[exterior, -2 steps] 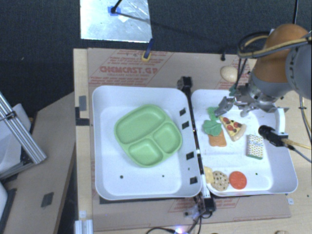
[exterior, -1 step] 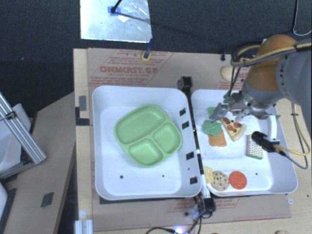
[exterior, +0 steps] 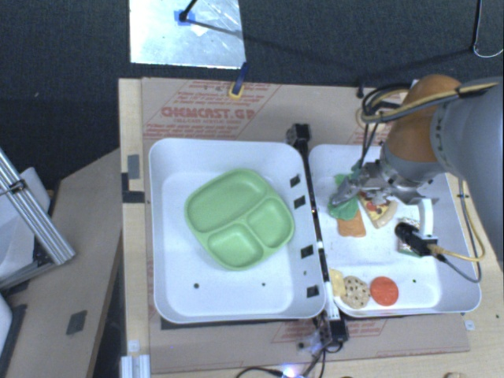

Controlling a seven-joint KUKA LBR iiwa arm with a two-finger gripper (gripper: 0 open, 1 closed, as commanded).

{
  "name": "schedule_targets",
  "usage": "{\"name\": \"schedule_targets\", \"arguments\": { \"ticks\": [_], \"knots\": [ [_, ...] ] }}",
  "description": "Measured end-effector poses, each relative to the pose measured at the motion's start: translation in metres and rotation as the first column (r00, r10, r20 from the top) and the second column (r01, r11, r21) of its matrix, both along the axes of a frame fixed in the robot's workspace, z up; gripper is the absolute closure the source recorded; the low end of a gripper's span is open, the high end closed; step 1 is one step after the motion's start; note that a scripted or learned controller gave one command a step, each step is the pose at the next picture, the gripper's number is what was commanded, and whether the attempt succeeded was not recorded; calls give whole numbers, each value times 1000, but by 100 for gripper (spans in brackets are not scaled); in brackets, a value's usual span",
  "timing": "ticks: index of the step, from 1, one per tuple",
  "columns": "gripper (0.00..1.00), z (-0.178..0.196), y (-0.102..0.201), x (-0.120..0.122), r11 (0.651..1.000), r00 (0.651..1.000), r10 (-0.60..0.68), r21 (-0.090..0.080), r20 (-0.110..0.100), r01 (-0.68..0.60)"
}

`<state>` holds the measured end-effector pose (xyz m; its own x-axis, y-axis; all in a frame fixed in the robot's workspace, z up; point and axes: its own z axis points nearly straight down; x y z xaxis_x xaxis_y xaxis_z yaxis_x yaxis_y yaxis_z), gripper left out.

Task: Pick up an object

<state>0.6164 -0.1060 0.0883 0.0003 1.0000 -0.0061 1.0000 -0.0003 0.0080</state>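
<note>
We count two shallow white bins side by side on the bench: the left bin [exterior: 169, 290] and the right bin [exterior: 453, 290].

In the left bin we see one thing, a light green divided plate [exterior: 239, 217] with three compartments, lying flat near the bin's middle and turned at a slant.

In the right bin we count several small toy foods. At the near left corner lie two round pieces side by side: one tan cookie [exterior: 355, 291] with dark specks and one red-orange disc [exterior: 384, 290], close to each other but apart. Further up, near the bin's middle, lies one orange rectangular piece [exterior: 351, 225], and just to its right one pizza-like slice [exterior: 379, 211], pale with red and yellow on it. One green piece [exterior: 342, 203] sits just above the orange one, right at the gripper. We make that five pieces in all, though the cluster under the arm is partly hidden, so more may lie there.

The one arm [exterior: 441, 136] reaches in from the right, its orange band showing above the grey wrist. Its gripper [exterior: 352, 189] is down in the right bin, over the green piece and beside the pizza-like slice. We cannot tell whether the claw is released or clenched, nor whether it grasps the green piece; the wrist and cables hide that.
</note>
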Motion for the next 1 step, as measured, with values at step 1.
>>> {"name": "schedule_targets", "arguments": {
  "ticks": [1],
  "knots": [
    [100,14,-2,3,1000,1000,-1,-3,11,1]
  ]
}}
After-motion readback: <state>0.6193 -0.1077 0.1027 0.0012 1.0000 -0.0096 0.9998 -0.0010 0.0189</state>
